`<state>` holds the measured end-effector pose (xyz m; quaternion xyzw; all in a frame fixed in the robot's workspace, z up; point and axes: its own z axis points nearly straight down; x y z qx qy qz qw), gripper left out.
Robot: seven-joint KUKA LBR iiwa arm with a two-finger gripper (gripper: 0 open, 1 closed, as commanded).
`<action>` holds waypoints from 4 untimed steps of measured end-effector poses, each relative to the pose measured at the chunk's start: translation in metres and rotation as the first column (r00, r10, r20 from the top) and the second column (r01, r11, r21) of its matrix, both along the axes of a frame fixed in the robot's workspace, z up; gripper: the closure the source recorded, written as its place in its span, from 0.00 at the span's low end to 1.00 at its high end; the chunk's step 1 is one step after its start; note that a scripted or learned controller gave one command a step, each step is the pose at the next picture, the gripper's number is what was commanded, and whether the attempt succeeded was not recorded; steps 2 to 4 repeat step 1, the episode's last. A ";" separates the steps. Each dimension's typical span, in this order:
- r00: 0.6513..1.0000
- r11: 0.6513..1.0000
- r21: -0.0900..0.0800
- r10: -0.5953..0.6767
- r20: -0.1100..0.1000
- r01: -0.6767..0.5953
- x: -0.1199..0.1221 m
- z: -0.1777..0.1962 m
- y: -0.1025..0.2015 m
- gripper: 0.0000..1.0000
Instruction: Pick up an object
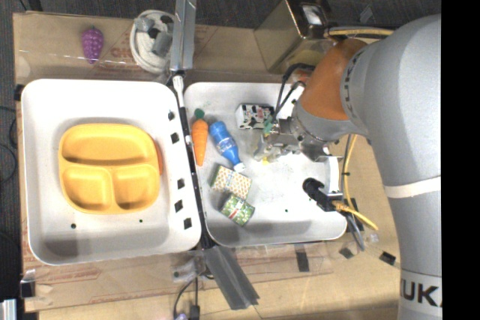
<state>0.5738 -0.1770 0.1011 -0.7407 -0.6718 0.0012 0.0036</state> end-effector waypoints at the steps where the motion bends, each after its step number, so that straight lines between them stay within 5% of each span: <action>1: 1.000 1.000 -0.003 -0.031 0.004 0.031 0.035 0.088 -0.001 1.00; 4: 1.000 1.000 -0.003 -0.031 0.004 0.031 0.035 0.088 -0.001 1.00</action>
